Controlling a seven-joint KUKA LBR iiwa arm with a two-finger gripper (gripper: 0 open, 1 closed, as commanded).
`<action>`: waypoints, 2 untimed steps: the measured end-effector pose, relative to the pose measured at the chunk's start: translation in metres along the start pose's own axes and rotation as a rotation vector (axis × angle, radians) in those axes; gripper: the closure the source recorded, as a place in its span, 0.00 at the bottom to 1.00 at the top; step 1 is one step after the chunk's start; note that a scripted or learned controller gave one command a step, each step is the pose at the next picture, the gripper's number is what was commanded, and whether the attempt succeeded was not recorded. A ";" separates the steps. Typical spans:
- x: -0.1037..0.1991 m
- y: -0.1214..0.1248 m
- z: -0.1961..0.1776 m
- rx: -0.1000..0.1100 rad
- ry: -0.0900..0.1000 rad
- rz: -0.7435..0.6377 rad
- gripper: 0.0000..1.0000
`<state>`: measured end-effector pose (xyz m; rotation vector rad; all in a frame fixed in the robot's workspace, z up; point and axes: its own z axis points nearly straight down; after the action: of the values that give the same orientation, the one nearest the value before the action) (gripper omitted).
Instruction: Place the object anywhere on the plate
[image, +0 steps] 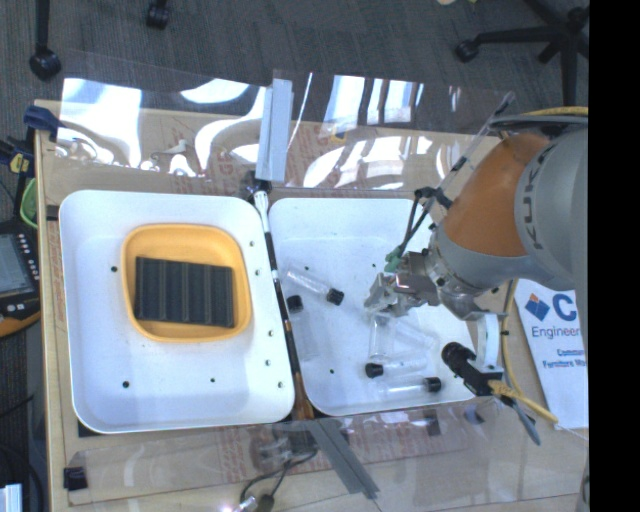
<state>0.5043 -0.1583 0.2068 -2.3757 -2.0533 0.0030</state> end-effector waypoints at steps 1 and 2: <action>0.078 -0.019 -0.013 0.003 0.002 -0.196 1.00; 0.094 0.032 0.010 0.001 0.000 -0.294 1.00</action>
<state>0.5501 -0.0696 0.1966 -2.0489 -2.3777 0.0037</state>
